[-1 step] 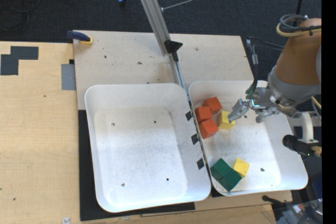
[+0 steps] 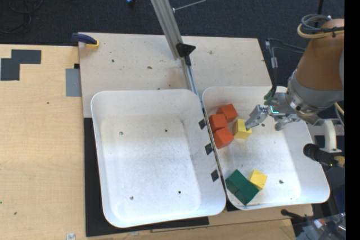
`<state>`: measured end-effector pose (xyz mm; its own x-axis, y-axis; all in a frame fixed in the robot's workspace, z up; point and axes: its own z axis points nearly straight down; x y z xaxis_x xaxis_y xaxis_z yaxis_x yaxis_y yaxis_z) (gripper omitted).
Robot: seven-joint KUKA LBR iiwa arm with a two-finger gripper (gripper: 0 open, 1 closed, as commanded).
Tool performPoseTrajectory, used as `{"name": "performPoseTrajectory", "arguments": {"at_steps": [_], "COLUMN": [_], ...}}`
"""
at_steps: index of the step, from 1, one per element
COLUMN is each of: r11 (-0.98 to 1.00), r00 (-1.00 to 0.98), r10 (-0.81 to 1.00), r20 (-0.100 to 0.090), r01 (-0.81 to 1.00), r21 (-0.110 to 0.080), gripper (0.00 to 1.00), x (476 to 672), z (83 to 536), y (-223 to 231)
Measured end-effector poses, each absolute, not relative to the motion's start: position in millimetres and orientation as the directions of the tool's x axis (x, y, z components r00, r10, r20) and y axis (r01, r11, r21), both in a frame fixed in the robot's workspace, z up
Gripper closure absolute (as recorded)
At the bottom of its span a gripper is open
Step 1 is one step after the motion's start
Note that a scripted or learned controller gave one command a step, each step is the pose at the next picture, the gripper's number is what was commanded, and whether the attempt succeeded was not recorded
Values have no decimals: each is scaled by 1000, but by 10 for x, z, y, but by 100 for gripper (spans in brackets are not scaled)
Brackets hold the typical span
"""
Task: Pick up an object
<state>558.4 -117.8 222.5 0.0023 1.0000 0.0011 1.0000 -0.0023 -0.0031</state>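
The right bin (image 2: 315, 191) holds every block, all crowded toward its left wall, the divider it shares with the left bin (image 2: 112, 199); its right half lies bare and open. Three orange cubes (image 2: 222, 123) cluster against that divider, a yellow block (image 2: 242, 129) touching their right side. The gripper (image 2: 254, 119) hangs just right of that yellow block, its fingers (image 2: 258, 114) slightly parted and grasping nothing, tips nearly touching the block. Further down the divider sit two green cubes (image 2: 241, 185) with a second yellow cube (image 2: 258, 179) beside them
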Motion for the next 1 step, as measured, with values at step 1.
{"name": "performPoseTrajectory", "arguments": {"at_steps": [1], "r11": [0], "r00": [0], "r10": [1000], "r20": [2], "r01": [1000], "r21": [-11], "gripper": [0], "x": [5497], "z": [1615], "y": [-1129]}}
